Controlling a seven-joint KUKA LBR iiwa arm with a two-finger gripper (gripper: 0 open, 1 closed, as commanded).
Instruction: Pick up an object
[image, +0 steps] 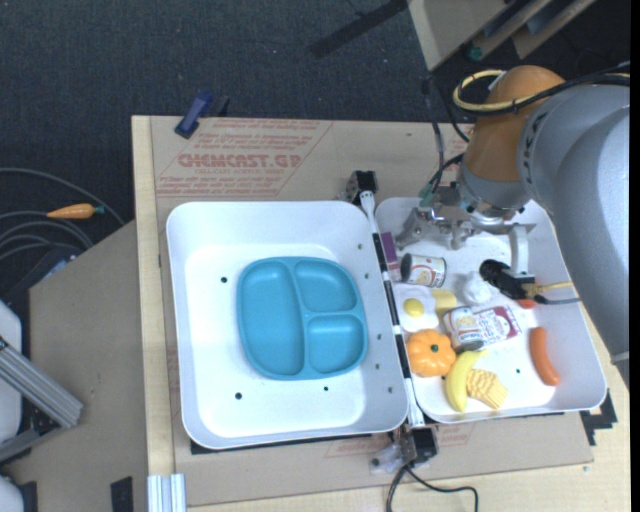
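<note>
Gripper (442, 225): low over the far end of the right bin (573, 388), carried on the grey arm (590, 190) that reaches in from the right, orange band (505, 120) above the wrist. Open or closed: cannot tell from this slant.

Things to pick, all in the right bin:
- Small can (425, 270) with a red-and-white label, on its side, just nearer than the gripper and close to the bin's left wall.
- Toy fried egg (415, 306), flat, just nearer than the can, against the same wall.
- Small orange pumpkin (431, 354), upright, just nearer than the egg.
- Banana (458, 386), touching the pumpkin's near right side, curving towards the bin's near rim.
- Yellow crinkle-cut piece (486, 386), leaning on the banana's right side.
- Pink-and-white packet (483, 325), flat in the middle of the bin, just right of the egg and pumpkin.
- Orange-red sausage (545, 356), alone towards the right wall, apart from the rest.

In the left bin (200, 262): a blue divided plate (300, 316), flat and roughly centred, three compartments up.

Under both bins: a brown board (250, 155) printed in red, with a small blue object (195, 115) at its far left corner. Off the bench to the left, on the dark floor: an orange carrot-like thing (72, 211) among grey cables (40, 245).
</note>
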